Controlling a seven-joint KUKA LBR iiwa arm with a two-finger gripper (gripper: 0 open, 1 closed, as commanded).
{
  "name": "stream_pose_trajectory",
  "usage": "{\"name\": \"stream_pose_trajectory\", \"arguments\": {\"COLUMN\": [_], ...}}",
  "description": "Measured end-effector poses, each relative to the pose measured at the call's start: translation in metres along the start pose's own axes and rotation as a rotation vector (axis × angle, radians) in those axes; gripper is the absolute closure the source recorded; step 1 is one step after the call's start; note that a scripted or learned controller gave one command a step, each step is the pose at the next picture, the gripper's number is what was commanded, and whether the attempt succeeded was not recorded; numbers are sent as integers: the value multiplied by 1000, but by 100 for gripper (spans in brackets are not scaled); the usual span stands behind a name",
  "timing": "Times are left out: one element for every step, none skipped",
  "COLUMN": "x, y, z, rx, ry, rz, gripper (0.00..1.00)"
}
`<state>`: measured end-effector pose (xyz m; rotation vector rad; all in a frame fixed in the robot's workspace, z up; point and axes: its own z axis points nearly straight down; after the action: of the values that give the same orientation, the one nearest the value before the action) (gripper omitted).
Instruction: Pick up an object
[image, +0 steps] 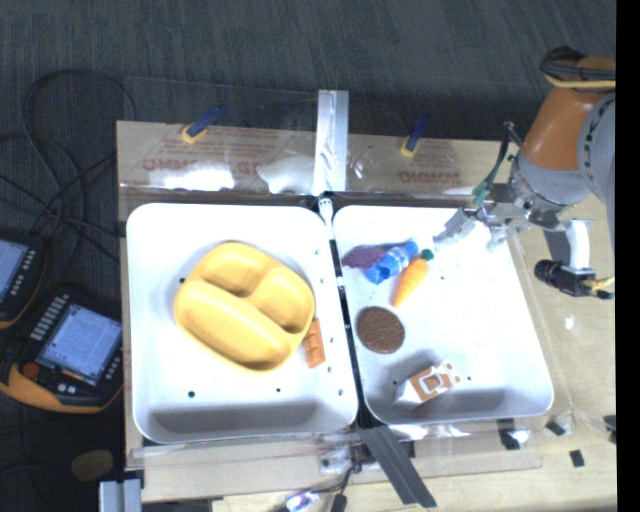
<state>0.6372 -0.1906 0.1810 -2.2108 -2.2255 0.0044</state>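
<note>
Both bins, left and right, look like smooth white plastic with a soft sheen. The yellow lump in the left bin is glossy plastic, rounded and smooth. In the right bin the carrot has a smooth orange plastic look, the blue bottle is shiny, and the brown disc is matt and grainy. The worktop at upper frame looks like pale wood under a clear, wrinkled plastic sheet. The floor is dark, ribbed carpet. The arm at upper right has a smooth orange and grey shell
</note>
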Motion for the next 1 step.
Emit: {"name": "stream_pose_trajectory", "arguments": {"x": [87], "y": [34], "z": [92], "rx": [-12], "ry": [-7], "rz": [-94], "gripper": [0]}}
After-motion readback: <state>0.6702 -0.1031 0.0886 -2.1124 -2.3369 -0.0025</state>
